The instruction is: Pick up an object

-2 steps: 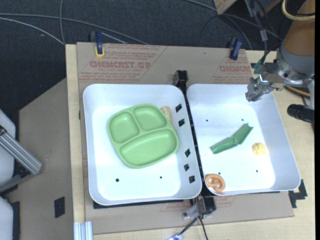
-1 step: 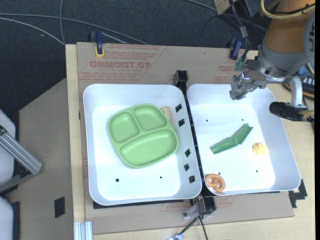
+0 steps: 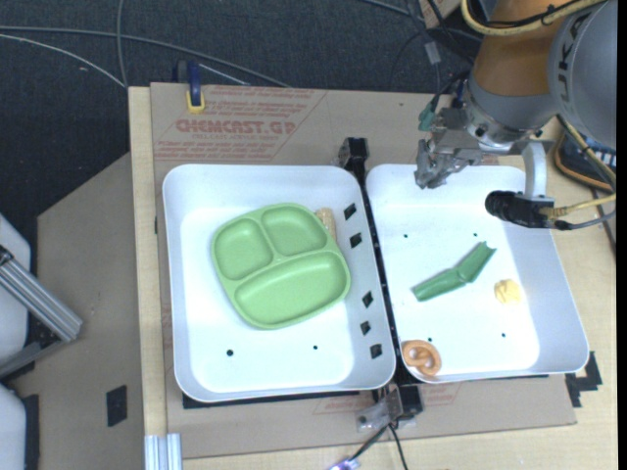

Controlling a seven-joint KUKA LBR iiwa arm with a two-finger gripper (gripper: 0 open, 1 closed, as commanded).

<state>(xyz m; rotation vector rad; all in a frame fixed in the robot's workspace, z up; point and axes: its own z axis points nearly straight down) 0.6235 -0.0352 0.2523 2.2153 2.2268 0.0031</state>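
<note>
Beneath the gripper (image 3: 428, 176), grip unclear, the green scoop (image 3: 453, 273) lies diagonally.

Grey arm (image 3: 588, 57), orange band, small metallic hand (image 3: 432, 174) with dark cables.

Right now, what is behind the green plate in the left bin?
A tan object sticks out past the far right edge of the green plate, inside the left bin. The plate covers the rest of it, so I cannot tell what it is.
</note>
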